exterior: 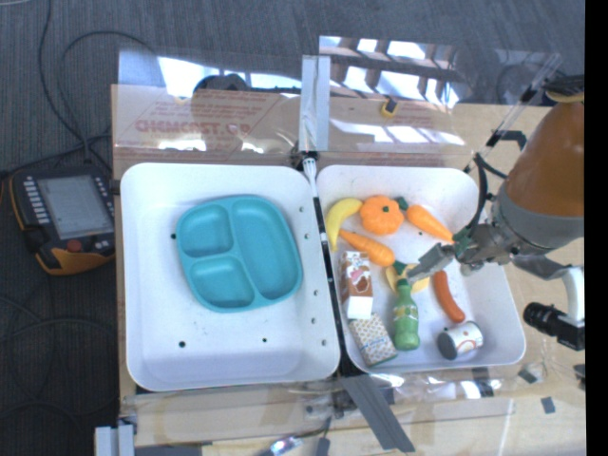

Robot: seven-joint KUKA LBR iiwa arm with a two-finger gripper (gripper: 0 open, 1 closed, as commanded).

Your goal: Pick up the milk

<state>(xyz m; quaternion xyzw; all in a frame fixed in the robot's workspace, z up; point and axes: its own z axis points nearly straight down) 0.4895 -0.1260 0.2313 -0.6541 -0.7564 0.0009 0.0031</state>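
The arm (546,174) reaches in over the right bin (494,345) from the right-hand edge of the worktop (532,402), and its claw (410,272) hangs low above the middle of that bin, among the toy food. The step in hand looks like the approach: nothing is lifted, and the milk (358,286), a small brown and white carton, lies flat by the bin's left wall, about midway between the far and near edges. Just nearer the front edge is a second little carton (371,339), and beside that stands a green bottle (406,317). The claw is close to the bottle's top and to a small yellow piece (392,275), with a carrot (368,246) just beyond it toward the far edge; the milk is a short way off toward the left wall. Whether the fingers are spread or closed cannot be told, since they are dark, thin and seen at a slant, and no object shows between them. The next move, as a judgement, calls for shifting the claw toward the left wall until it is over the milk, turning it to straddle the carton's narrow sides, and lowering without nudging the carrot or the bottle.
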